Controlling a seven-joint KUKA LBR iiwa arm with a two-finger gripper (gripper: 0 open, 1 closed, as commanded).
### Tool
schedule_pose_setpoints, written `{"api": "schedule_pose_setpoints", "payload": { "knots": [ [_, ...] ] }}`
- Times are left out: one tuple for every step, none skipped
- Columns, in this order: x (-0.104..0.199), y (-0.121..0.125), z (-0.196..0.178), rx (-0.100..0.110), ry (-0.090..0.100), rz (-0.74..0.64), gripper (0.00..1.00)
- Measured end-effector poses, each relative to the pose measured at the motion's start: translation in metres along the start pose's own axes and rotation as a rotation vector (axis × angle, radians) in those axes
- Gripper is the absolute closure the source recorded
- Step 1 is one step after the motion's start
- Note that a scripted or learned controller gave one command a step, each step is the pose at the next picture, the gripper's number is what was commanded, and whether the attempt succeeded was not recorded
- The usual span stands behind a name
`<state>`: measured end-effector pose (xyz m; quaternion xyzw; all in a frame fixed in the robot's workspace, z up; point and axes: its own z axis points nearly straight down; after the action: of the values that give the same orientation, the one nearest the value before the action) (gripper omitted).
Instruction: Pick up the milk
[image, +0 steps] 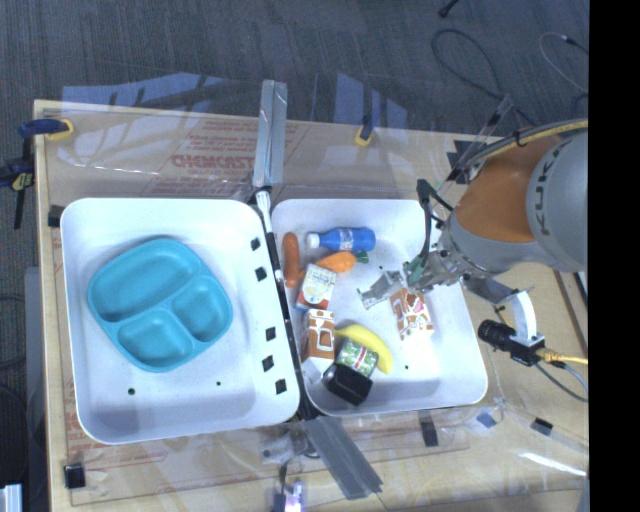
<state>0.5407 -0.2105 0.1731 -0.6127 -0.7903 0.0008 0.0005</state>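
The milk, a small red-and-white cardboard carton (413, 314), lies flat and a little slanted on the floor of the right shallow white plastic bin (455, 372). Its print is too small to read. The grey metal gripper (392, 288) is just up-left of the carton, very near or touching its upper end. I cannot tell if the gripper is open or closed, and I do not see the carton inside it. Left of the carton lies a smooth curved yellow banana (366, 341), with a round green can (356, 358) and a black blocky thing (347, 384) beside it. Far up-left of the carton lies a blue plastic bottle with a white cap (343, 240). Far left of the carton, a turquoise divided plastic plate (158, 302) rests in the left white bin (80, 400).
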Motion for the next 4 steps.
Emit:
{"api": "schedule_pose_setpoints", "payload": {
  "knots": [
    [0.005,-0.014,0.034,0.001,0.001,-0.064,0.00],
    [0.003,-0.014,-0.038,-0.002,-0.001,-0.170,0.00],
    [0.000,0.006,0.082,0.000,0.001,-0.176,0.00],
    [0.010,-0.039,-0.039,-0.002,-0.001,-0.214,0.00]
  ]
}}
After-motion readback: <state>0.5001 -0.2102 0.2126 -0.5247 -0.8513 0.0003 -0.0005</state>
